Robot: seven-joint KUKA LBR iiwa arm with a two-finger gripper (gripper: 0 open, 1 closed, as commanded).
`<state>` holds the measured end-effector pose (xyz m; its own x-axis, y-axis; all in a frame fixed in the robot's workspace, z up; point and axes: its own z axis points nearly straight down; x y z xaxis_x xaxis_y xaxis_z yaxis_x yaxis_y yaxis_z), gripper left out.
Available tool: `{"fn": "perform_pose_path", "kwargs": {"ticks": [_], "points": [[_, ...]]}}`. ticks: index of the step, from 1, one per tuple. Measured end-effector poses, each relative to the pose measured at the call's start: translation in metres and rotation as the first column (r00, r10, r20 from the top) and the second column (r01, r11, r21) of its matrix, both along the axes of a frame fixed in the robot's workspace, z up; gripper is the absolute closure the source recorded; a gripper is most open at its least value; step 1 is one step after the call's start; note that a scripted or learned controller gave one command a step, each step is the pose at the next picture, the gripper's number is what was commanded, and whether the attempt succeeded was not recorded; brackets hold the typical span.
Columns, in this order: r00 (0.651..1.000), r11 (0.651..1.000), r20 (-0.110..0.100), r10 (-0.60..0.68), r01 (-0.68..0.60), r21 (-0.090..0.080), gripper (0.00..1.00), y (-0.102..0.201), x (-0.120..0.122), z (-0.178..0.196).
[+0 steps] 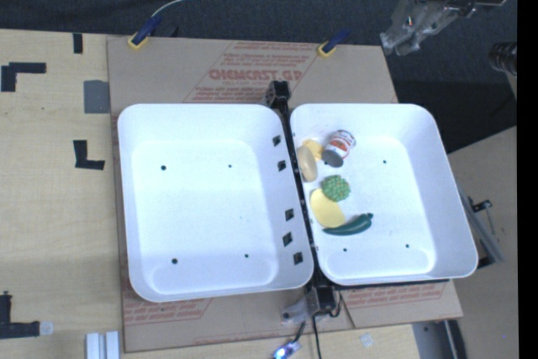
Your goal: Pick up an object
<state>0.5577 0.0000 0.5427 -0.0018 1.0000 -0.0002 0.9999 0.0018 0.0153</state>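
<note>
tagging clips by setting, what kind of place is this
Likely a robot lab grasping bench: two white bins clamped to cardboard, toy food such as a green pepper in the right bin, and the gripper above.

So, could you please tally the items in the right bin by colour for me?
Yellow: 2, a pale oblong piece and a rounded yellow piece
Green: 2, a knobbly green ball and a dark green curved pod
Red and white: 1, a small can
Total: 5
</note>
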Motion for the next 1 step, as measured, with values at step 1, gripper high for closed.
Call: {"fn": "perform_pose_path", "kwargs": {"ticks": [1], "points": [[0.999, 1.0, -0.033, 0.001, -0.001, 0.0, 1.0, 0.031, -0.0664, -0.139]]}}
